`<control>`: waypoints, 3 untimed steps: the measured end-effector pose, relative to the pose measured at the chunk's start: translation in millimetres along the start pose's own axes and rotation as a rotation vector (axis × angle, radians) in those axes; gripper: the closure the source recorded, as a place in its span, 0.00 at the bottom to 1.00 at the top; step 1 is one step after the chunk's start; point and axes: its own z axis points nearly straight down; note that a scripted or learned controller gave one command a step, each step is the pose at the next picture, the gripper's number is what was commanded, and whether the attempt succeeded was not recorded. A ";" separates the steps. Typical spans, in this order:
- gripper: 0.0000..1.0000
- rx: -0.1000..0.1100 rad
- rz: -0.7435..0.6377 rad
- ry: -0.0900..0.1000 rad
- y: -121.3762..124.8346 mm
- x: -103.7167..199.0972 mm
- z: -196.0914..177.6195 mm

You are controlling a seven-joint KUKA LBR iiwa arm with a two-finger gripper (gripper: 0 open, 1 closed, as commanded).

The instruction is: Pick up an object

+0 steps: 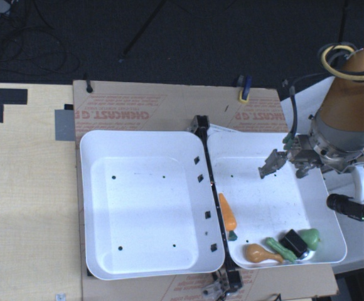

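From above, the arm (342, 105) is reaching in from the right, its orange band sitting above the grey wrist, and the gripper (284, 164) is hanging over the far part of the right bin (257, 149). Its two dark fingers (271, 166) are standing spread apart with nothing between them. Whether they are touching the bin floor is hard to judge from this angle.

The objects are lying well apart from the gripper, along the near side of the right bin. An orange carrot-like piece (227, 212) is resting against the left wall by the divider. In the near right corner, a tan gourd-shaped toy (260, 253), a green piece (308, 237) and a black block (294, 243) are clustering together, touching one another.

The left bin (144, 205) is sitting just beside the right one, on brown cardboard (169, 108).
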 end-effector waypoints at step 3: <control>0.00 -0.001 0.004 -0.003 102.6 -36.5 171.8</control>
